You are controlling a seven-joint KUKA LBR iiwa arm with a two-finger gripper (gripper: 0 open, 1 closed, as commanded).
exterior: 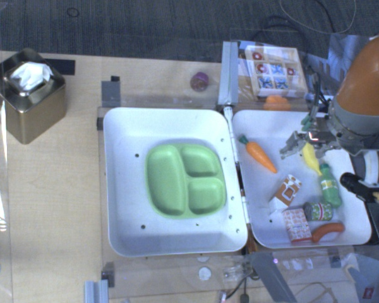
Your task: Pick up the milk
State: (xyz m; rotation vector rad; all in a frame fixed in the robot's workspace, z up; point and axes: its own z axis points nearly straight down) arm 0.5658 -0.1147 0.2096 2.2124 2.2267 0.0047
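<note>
Milk carton (288,190) lies in the right bin (259,229), mid-floor, between carrot (260,156) and the red-patterned box (296,224); untouched. Tool (301,141) hovers over the bin's upper part, near the banana (311,158), well apart from the carton; nothing seen between its jaws, opening not discernible. Green tray (184,179) in left bin. Pick not started: approach, closing and lift all remain

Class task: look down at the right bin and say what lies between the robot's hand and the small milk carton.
In the camera view the stretch from the hand down to the milk carton is bare white bin floor. The carrot lies left of that line, the banana right.
</note>
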